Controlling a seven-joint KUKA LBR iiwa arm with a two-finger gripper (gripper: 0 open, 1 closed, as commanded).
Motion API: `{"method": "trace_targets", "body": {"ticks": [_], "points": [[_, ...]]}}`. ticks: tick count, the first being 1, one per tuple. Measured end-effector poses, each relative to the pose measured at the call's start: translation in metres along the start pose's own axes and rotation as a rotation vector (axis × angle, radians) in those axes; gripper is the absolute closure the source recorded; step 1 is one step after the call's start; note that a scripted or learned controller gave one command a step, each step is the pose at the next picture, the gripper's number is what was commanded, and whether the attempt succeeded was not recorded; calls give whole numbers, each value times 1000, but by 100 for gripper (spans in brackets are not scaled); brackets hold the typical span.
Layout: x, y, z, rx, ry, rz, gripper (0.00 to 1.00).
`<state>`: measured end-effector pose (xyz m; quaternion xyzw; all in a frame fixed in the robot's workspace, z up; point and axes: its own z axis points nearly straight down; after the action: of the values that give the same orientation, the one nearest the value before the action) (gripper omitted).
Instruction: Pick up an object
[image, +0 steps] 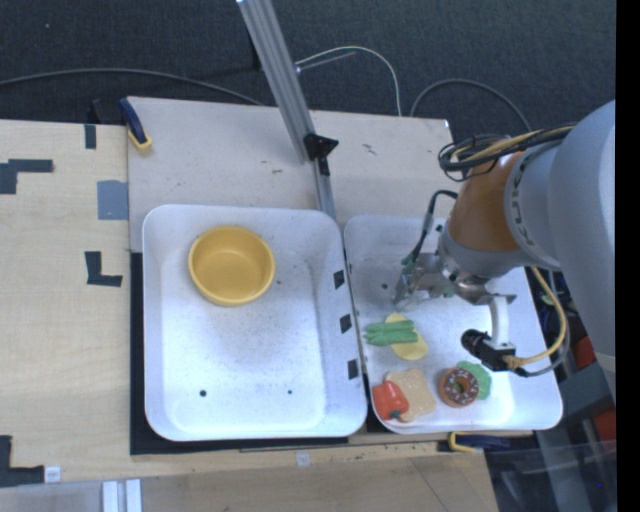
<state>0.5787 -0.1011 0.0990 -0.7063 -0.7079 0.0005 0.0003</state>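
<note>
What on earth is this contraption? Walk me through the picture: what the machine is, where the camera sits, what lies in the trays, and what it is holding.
This is one camera fixed above a workbench, looking down at a slant. The big grey shape with the orange band on the right is a robot arm. At its tip is a gripper, a two-finger claw for picking things up, hanging over the right tray.

Two shallow white trays sit side by side. The left tray holds a yellow bowl. The right tray holds small toy foods: a green vegetable lying on a yellow piece, a slice of bread, a red pepper and a doughnut.

Nothing can be seen between the claw's fingers, so it seems to hold nothing yet. The picture is too unclear to tell more about the claw.
</note>
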Motion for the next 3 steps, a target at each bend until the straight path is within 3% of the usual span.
{"method": "trace_targets", "body": {"ticks": [3], "points": [[-11, 11, -149, -6, -1, 0, 100]]}}
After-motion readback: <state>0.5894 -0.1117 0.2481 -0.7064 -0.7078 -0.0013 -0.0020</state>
